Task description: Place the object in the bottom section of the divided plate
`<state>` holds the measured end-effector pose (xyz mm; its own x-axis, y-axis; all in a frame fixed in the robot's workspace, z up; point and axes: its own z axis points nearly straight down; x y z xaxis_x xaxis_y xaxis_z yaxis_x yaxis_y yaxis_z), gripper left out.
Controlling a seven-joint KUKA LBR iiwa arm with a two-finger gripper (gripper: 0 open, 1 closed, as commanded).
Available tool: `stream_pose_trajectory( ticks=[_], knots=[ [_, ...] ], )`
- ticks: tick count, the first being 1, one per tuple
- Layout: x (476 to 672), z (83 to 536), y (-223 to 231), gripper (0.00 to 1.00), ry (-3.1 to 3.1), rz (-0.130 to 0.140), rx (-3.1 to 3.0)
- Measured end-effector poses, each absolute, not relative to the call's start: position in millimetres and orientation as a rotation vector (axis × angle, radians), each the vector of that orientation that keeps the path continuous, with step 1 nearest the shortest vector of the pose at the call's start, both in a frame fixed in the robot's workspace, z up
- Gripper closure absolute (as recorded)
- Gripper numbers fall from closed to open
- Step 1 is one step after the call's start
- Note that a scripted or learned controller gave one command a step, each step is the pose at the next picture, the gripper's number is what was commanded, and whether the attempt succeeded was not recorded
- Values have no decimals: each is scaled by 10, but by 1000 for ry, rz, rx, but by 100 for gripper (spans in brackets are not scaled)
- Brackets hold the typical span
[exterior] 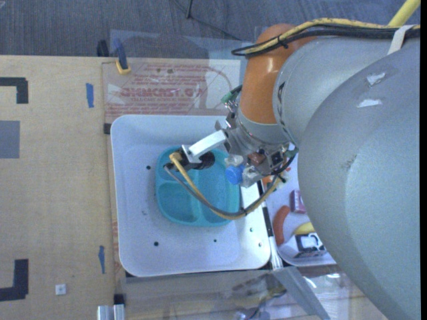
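A blue divided plate (pixel 179 202) lies in the left white bin (pixel 137 249), with its sections showing as shallow hollows. My gripper (pixel 235 169) hangs over the plate's right rim, below the orange wrist band. A small blue object (pixel 232 176) sits right at the gripper's tip, over the plate's right edge. I cannot see whether it is held or resting on the plate. The wrist hides the plate's upper right part.
The right bin (pixel 288 253), mostly covered by the arm, holds a red oblong item (pixel 281 223), a yellow item (pixel 305 228), a pink item (pixel 296 201) and a black-and-white item (pixel 309 244). Bare white floor of the left bin surrounds the plate.
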<state>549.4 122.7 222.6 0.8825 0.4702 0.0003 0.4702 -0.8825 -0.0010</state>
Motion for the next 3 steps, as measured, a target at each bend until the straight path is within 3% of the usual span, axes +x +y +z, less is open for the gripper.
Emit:
stream_pose_trajectory(
  ticks=[1,2,3],
  knots=[
    [5497,2226,1215,0,-758,0,-3048],
    [5504,2320,1206,100,-752,0,-3047],
    [5505,2320,1204,0,-752,0,-3047]
  ],
)
